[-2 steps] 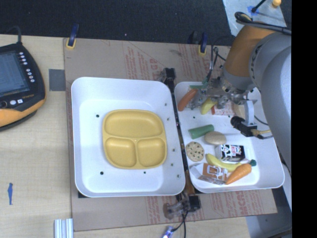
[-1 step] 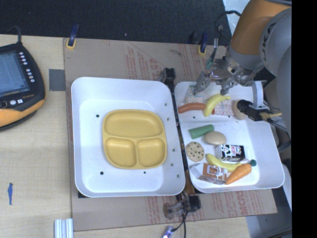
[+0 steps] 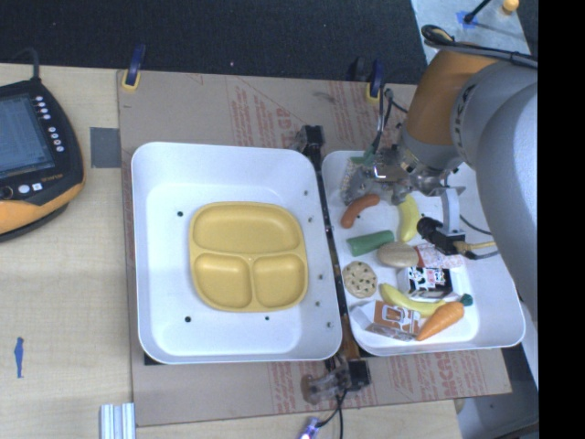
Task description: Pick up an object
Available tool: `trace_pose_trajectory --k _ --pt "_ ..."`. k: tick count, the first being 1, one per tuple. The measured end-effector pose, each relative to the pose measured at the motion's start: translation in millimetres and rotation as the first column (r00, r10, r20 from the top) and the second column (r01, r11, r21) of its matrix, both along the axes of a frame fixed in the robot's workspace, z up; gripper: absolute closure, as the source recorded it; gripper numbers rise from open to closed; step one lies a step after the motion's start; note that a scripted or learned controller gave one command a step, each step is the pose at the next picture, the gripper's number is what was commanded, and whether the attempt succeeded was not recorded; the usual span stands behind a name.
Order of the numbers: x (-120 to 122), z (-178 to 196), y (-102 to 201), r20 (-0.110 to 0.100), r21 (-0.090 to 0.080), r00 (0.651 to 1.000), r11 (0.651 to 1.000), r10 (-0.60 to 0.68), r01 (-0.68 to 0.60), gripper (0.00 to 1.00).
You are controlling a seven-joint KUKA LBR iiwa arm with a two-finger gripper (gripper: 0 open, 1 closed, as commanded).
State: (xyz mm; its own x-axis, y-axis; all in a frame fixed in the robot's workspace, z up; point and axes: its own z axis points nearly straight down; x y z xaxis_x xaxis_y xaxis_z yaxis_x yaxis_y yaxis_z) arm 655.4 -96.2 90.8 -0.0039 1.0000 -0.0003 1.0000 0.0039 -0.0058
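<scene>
Many toys crowd the right bin (image 3: 494, 332), so watch the gripper (image 3: 366, 183) low at its far-left corner beside the sausage (image 3: 359, 208): you can't tell its fingers' spread, and they may snag neighbours.

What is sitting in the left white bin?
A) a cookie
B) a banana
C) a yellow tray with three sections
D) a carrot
C: the yellow divided tray lies in the left bin, while the toy foods such as the carrot are in the right bin.
</scene>
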Motion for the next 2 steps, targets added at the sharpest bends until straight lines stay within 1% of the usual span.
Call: trace_pose_trajectory --k 1,2 --pt "0.7 11.3 -0.1 0.0 0.0 1.0 1.0 0.003 -0.003 1.0" --pt "0.7 11.2 0.0 -0.001 0.0 1.0 1.0 0.004 -0.004 0.0"
